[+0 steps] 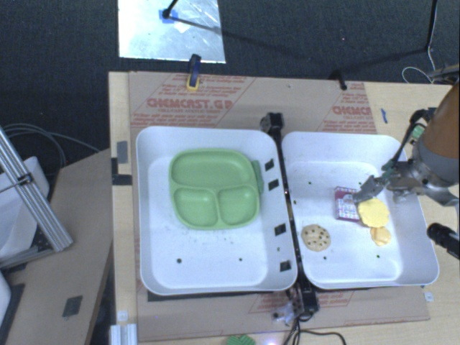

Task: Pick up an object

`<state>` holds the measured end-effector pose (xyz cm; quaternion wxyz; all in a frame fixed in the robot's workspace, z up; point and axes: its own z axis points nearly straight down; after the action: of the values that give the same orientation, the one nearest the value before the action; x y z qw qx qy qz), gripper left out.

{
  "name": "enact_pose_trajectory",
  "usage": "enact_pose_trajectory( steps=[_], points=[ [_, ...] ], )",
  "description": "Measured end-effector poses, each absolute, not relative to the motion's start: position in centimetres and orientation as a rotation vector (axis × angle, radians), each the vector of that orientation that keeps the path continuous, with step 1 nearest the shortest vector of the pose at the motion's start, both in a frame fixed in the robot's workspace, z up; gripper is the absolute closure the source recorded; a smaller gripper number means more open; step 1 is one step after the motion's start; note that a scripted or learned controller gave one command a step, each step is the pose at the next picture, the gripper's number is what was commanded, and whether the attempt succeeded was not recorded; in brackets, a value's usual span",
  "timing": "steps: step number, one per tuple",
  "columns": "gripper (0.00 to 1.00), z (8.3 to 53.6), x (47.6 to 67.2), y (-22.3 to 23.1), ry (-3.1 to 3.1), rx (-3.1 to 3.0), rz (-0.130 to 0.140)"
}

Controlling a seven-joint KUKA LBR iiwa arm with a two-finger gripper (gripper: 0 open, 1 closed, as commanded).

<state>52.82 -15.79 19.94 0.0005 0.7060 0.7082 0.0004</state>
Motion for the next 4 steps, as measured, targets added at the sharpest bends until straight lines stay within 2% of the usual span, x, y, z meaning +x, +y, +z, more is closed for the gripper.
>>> enact_pose_trajectory(
  steps=[1,2,3,4],
  points=[
    [0.0,9.0,56.3,-18.3,2.219,2.22,0.003],
    [0.0,8.5,58.3,-15.4,2.227,2.211,0.005],
    [0.0,9.6,56.8,-20.8,2.217,2.221,0.001],
    [0.0,8.4,53.7,-20.6,2.222,2.222,-0.001]
  ],
)
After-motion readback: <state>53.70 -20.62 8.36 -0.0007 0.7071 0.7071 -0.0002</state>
